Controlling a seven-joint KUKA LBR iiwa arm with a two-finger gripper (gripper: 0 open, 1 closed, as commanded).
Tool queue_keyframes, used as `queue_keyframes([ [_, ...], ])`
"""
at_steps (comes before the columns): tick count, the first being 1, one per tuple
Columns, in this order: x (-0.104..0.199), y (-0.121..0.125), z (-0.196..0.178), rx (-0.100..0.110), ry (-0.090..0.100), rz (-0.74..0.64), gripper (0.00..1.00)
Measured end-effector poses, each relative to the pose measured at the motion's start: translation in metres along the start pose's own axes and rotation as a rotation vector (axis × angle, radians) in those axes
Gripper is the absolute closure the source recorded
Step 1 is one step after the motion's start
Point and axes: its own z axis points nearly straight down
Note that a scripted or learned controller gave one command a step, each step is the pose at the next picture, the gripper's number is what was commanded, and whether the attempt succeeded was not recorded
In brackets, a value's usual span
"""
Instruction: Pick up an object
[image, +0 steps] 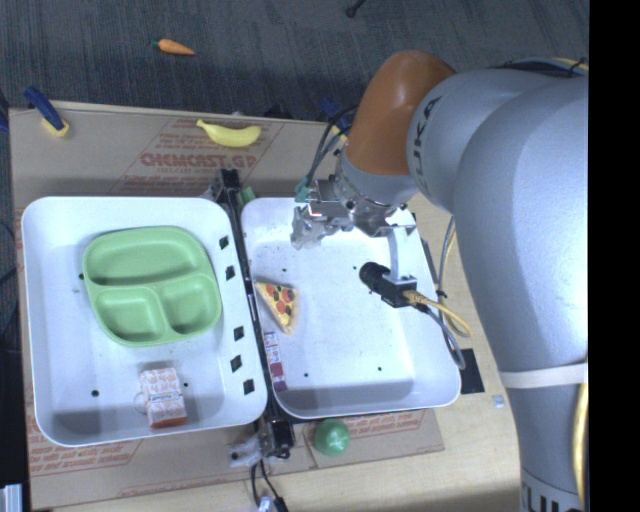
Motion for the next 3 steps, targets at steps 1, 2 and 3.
queue_keyframes([
  [1, -0.001, 0.000, 0.000, 0.000, -0.001, 0.001, 0.00],
  [2, -0.023, 0.036, -0.100, -0.005, -0.002, 0.001, 0.00],
  [3, -0.074, 0.035, -0.057, 0.000, -0.002, 0.004, 0.00],
])
